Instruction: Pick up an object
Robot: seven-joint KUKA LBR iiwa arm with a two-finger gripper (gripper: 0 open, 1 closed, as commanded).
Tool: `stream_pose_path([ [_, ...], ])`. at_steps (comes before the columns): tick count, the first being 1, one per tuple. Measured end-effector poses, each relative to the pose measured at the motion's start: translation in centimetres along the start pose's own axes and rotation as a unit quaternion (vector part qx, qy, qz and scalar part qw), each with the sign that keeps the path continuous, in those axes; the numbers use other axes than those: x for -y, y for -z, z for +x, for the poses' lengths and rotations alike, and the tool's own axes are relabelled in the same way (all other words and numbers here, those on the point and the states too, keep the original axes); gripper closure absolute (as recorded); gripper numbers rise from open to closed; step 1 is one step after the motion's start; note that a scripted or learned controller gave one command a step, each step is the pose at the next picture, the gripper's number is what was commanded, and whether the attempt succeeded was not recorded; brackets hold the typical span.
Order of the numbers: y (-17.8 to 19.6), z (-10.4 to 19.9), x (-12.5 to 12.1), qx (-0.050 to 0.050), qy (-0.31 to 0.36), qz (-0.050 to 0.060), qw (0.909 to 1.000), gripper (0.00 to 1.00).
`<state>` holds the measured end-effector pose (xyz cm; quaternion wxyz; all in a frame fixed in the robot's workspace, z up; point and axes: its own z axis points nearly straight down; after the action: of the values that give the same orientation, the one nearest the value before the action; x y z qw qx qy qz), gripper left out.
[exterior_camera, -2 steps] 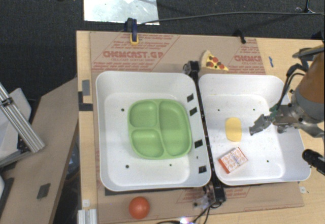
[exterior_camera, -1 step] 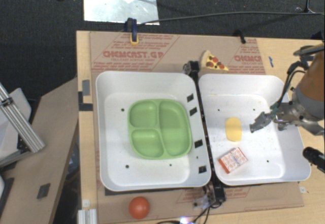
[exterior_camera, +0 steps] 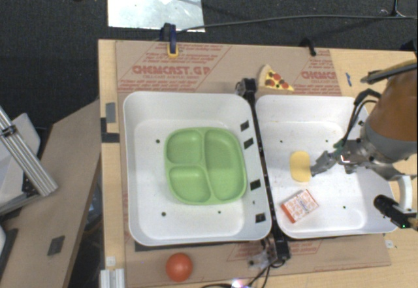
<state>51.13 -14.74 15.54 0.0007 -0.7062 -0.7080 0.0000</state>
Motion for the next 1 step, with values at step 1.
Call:
stream_pose_path([
  [1, -4.15, -0.07, -0.34, 0.000, 0.000, 0.000, 1.0000, 0.00],
])
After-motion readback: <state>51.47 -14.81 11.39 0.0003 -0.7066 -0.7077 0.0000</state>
